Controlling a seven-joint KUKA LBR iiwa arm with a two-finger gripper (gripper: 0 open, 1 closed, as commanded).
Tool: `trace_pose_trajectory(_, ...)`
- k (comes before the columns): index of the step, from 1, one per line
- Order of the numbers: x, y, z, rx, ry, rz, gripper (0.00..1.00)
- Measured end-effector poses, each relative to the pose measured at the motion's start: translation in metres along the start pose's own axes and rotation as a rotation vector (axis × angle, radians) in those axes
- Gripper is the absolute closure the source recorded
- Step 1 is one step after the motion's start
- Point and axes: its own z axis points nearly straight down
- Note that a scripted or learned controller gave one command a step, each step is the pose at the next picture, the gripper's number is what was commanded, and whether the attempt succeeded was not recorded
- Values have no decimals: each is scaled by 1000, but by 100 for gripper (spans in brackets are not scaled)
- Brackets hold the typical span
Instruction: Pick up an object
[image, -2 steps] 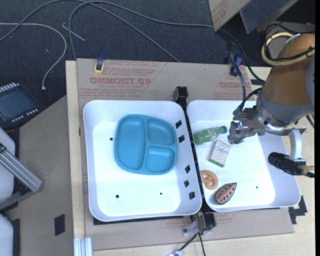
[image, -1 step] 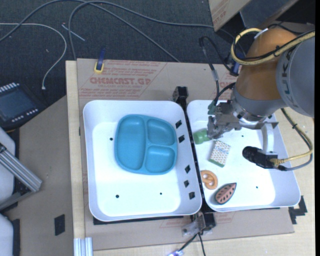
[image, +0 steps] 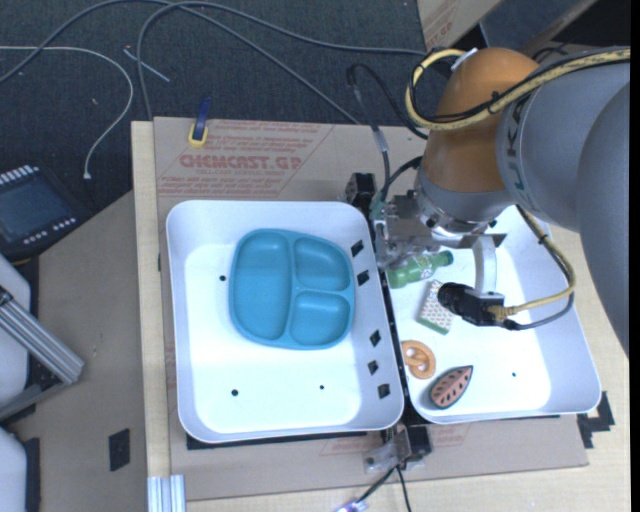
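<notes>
My gripper (image: 402, 240) hangs over the left edge of the right bin (image: 560, 372), just below the orange band of the arm. Directly under and in front of it lies a small green bottle-like object (image: 420, 267), partly hidden by the gripper body. Whether the gripper touches it I cannot tell. Nearer the front of the same bin lie a white pad with green speckles (image: 433, 311), a small orange pretzel-shaped ring (image: 417, 357) and a brown leaf-shaped piece (image: 450, 385).
The left bin (image: 185, 330) holds a blue divided plate (image: 292, 288). A black plug on a yellow cable (image: 470, 301) hangs from the arm over the right bin. The arm's bulk covers the right bin's back part. The wall between the bins stands beside the gripper.
</notes>
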Motion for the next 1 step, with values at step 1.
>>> trace_pose_trajectory(1,56,14,7,0,1,0,100)
